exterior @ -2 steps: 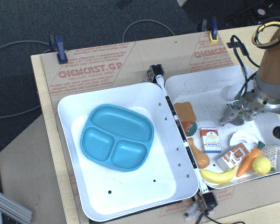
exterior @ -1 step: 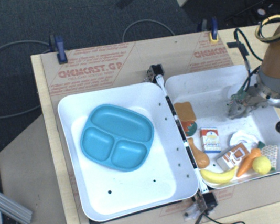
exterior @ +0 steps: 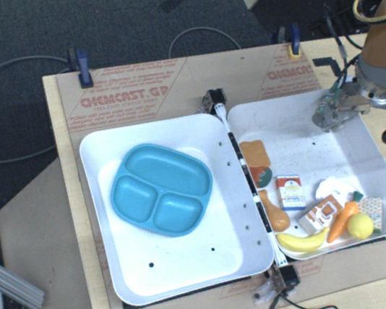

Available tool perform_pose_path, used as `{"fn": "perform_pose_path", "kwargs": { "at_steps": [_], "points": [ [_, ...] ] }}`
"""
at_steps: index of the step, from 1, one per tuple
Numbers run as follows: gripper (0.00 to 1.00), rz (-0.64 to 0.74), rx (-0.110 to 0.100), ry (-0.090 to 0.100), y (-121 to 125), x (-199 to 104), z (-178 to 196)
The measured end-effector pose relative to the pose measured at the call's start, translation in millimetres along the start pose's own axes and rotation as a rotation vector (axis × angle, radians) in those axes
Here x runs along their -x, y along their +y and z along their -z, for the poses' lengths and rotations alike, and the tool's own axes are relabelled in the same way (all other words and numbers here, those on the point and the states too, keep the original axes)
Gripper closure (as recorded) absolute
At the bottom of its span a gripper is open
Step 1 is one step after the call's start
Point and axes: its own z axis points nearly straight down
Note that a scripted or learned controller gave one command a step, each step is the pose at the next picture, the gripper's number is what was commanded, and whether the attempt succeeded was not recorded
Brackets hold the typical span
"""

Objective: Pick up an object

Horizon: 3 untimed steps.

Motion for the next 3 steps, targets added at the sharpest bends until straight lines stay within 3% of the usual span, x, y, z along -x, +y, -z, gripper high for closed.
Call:
{"fn": "perform_pose_path", "kwargs": {
  "at_steps": [1, 2, 3],
  "points": [
    [0.0, -0.002, 0.003, -0.001, -1, 0, 0],
    [0.0, -0.001, 0.017, -0.003, -40, -10, -33],
    [0.0, 0.003, 0.012, -0.002, 35, -42, -37]
  ]
}}
